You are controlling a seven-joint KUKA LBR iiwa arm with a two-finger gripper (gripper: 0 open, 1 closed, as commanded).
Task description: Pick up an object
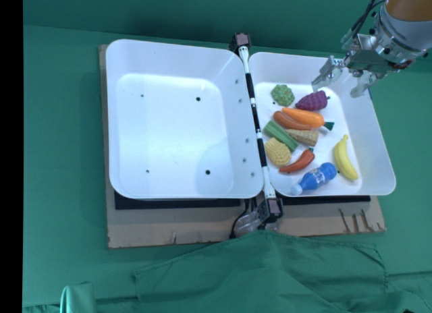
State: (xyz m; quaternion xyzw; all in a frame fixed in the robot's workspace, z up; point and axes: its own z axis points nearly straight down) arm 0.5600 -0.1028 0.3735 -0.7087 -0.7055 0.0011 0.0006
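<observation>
Purple grapes (312, 100) lie near the top of the right bin (378, 144), closest of the toy foods to my gripper (343, 80), so I treat them as the likely pick. The gripper hangs above the bin's upper right corner with its fingers spread and nothing between them. The remaining items, carrot (304, 117), banana (345, 159) and blue bottle (315, 178), crowd the bin's middle and lower part. I judge the grapes' free upper side offers the fingers room to descend. The left bin (135, 62) serves as the drop side.
</observation>
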